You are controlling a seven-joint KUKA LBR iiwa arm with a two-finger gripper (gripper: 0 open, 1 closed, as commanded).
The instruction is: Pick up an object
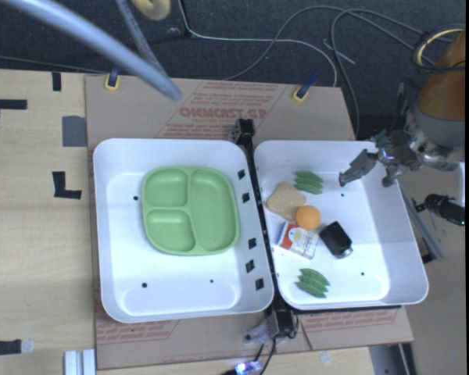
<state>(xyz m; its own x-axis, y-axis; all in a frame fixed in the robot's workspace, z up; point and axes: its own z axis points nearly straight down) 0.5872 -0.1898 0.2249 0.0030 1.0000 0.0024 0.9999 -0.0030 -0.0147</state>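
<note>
Light wooden bench [31, 233] with black markings, covered mid-bench by printed brown cardboard [219, 108]. Dark carpeted floor [297, 6] along the far edge, crossed by thin loose cables [313, 33]. Even, soft lighting.

The gripper [369, 170] hangs above the right bin [391, 248] — fingers spread, nothing between them — right of the upper green pod [309, 182].

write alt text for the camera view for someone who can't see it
A grey robot arm's two-finger gripper hovers open over the right white bin, which holds two green pea pods, a tan bread slice, an orange ball, a small red-and-white packet and a black block. The left white bin holds a green divided plate.
</note>
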